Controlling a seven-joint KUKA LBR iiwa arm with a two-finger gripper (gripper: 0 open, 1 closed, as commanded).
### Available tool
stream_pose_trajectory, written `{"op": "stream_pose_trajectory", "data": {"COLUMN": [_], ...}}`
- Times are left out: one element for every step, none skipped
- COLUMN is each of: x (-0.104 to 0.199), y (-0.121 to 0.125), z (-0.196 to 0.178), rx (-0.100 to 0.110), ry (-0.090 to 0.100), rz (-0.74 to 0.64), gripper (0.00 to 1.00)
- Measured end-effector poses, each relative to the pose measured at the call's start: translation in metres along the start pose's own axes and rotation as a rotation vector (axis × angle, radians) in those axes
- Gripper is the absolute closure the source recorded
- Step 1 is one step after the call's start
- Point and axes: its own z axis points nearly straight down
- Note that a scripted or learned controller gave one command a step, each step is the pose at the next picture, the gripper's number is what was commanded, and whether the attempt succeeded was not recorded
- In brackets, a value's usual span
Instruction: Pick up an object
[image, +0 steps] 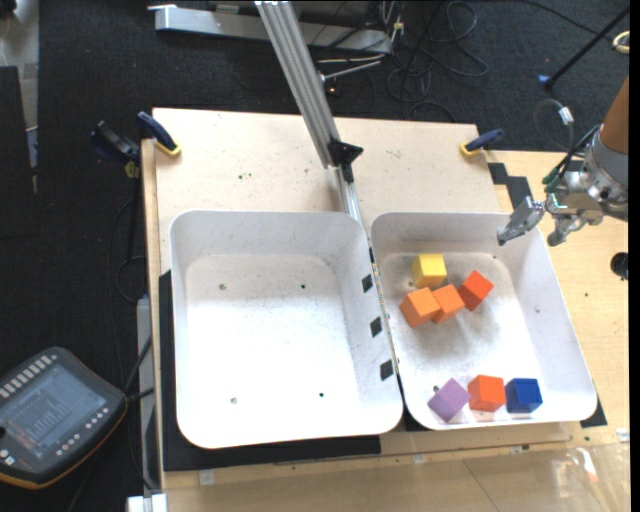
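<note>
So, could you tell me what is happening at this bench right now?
A robot arm is set to pick up an object. Its gripper hangs with fingers open over the far right corner of the right bin, holding nothing. That bin holds a yellow block, three orange blocks clustered by it, and a purple block, orange block and blue block along its near edge.

I see two white bins (270, 240), speckled dark, on a pale tan bench (270, 160). In the right bin: a yellow cube (432, 268), orange cubes (421, 305), and at six o'clock a purple cube (449, 400), a red-orange cube (487, 392) and a blue cube (523, 395).
</note>
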Motion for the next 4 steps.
{"op": "stream_pose_trajectory", "data": {"x": [0.0,0.002,0.009,0.01], "y": [0.001,0.0,-0.002,0.0], "z": [-0.003,0.062,0.107,0.146], "rx": [-0.004,0.002,0.001,-0.008], "ry": [-0.002,0.0,0.0,-0.001], "rz": [-0.002,0.001,-0.001,0.001], "gripper": [0.0,0.0,0.0,0.0]}}
